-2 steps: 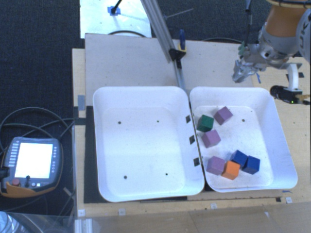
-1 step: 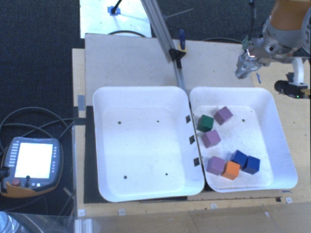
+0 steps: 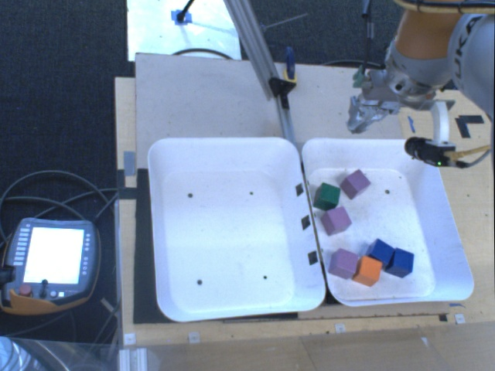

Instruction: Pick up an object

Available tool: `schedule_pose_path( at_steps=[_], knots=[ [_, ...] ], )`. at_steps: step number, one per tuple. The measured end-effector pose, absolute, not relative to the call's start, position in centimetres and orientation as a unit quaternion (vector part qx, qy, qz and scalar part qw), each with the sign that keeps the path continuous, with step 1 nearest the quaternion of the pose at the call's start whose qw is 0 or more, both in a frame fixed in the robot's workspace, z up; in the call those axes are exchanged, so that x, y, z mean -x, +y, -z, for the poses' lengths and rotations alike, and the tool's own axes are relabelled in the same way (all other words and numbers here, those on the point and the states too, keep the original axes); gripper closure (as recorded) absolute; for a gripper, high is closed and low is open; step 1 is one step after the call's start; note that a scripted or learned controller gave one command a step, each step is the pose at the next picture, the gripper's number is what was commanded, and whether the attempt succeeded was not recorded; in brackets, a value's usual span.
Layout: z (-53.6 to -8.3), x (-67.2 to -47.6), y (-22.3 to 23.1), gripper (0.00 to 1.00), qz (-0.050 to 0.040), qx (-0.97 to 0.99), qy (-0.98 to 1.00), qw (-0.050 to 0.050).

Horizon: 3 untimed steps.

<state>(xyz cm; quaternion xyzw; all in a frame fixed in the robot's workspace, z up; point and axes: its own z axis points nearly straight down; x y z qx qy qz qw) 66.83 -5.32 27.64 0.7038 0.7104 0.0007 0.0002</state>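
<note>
**A:** Status on the hand (image 3: pixel 363 120)?

**B:** From my feed it hangs above the bare worktop (image 3: pixel 209 91), just past the far rim of the right-hand shallow white plastic bin (image 3: pixel 445 207). Nothing between its fingers. Whether they're apart or together I can't tell; they're small and blurred against the metal behind them. The grey arm with the orange band (image 3: pixel 437 14) comes in from the right, wrist pointing down.

**A:** So no pick yet?

**B:** I'd say not. The hand is outside the bin, so I read it as staging before a descent. It needs to travel toward the near side first.

**A:** Where are the targets?

**B:** All in the right bin. Closest to the hand: a purple cube (image 3: pixel 355 183) and a dark green cube (image 3: pixel 327 195) just beside it, the green one hard by the left wall. A second purple cube (image 3: pixel 336 220) sits below those. Near the front: a third purple cube (image 3: pixel 343 263) touching a small orange cube (image 3: pixel 368 270), with two blue cubes (image 3: pixel 390 256) bunched against it.

**A:** Best candidate?

**B:** My call is the top purple one: open space on its far and right sides. The front cluster is too packed; fingers would likely nudge neighbours.

**A:** Left bin?

**B:** The left-hand white bin (image 3: pixel 166 207) is probably there for drop-off.
</note>
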Motion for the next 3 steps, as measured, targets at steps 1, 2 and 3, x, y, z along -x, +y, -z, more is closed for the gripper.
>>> schedule_pose_path(
  at_steps=[1, 2, 3],
  knots=[
    [-27.0, -66.6, -1.1, 1.00, -0.0011, -0.704, 0.710, 0.000],
    [-25.9, -65.6, 3.8, 1.00, -0.0007, -0.704, 0.711, 0.000],
    [-24.4, -65.3, 9.7, 1.00, -0.0008, -0.703, 0.711, -0.001]
  ],
)
